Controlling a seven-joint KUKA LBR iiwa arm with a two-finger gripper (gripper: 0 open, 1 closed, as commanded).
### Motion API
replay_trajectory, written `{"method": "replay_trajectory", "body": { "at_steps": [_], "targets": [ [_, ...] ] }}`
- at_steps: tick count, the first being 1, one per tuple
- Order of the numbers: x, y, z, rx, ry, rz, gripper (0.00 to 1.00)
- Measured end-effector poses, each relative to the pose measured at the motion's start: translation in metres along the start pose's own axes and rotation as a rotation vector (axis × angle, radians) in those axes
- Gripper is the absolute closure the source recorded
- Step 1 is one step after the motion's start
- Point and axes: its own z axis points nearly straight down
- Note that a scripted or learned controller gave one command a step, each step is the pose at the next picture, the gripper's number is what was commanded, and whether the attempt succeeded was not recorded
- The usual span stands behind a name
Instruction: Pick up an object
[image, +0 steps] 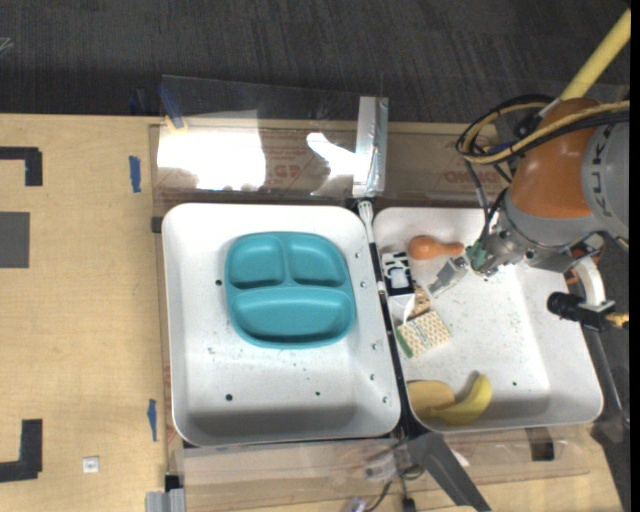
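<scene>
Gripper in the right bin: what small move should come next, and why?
Probably a short drop toward the orange object. The gripper hangs just beside it near the right bin's back wall, with nothing visibly between its fingers. The banana and checkered packet lie farther off.

Two shallow white bins are sitting side by side on the tabletop: the far bin (190, 390), well away from the claw (452, 272), and the near bin (560, 390), which is lying under the claw. One teal divided plate (290, 287) is resting in the far bin; it is showing three compartments. Four loose things are lying in the near bin: one orange, pear-shaped piece (432, 247) just beside the claw, one black-and-white card (397, 273) next to that, one patterned packet (424, 330) just below the claw, and one yellow banana (455, 396) farthest from the claw. One claw is showing.
</scene>
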Motion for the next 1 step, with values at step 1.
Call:
{"method": "replay_trajectory", "body": {
  "at_steps": [1],
  "targets": [
    [-0.0362,-0.0054,0.0058,0.0,-0.003,-0.118,0.0]
  ]
}}
